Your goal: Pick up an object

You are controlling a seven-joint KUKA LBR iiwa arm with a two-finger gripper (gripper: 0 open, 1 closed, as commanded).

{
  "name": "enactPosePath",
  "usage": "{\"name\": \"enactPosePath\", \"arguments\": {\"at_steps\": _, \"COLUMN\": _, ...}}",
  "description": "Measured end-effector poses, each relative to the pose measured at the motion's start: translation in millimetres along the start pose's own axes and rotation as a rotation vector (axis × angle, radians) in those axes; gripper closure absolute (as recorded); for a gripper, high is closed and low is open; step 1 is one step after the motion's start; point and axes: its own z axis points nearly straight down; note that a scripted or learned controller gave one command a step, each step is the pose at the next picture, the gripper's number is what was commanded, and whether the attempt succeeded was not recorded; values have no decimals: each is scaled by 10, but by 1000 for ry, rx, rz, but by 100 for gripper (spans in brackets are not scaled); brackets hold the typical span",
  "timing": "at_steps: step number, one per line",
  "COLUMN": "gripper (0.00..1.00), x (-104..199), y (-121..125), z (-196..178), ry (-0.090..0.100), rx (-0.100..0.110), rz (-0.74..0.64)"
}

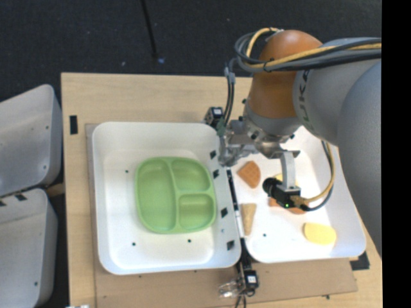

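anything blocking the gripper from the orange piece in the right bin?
Nothing visible does. The gripper hangs just above and left of the orange piece, which lies apart from the tan wedge and yellow piece. The bin divider runs close on its left.

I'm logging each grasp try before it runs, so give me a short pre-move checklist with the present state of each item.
1. Targets in reach: orange piece, tan wedge and yellow piece lie in the right bin: ok.
2. Pieces apart from each other: ok.
3. Gripper over a piece: sits at the bins' divider, beside the orange piece: not ok.
4. Finger opening: cannot tell.
5. Something held: cannot tell.
6. Green divided tray lies flat in the left bin: ok.
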Motion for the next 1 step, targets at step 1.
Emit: {"name": "enactPosePath", "arguments": {"at_steps": 1, "gripper": 100, "x": 530, "y": 113, "z": 25, "ry": 0, "rx": -1, "rz": -1}}
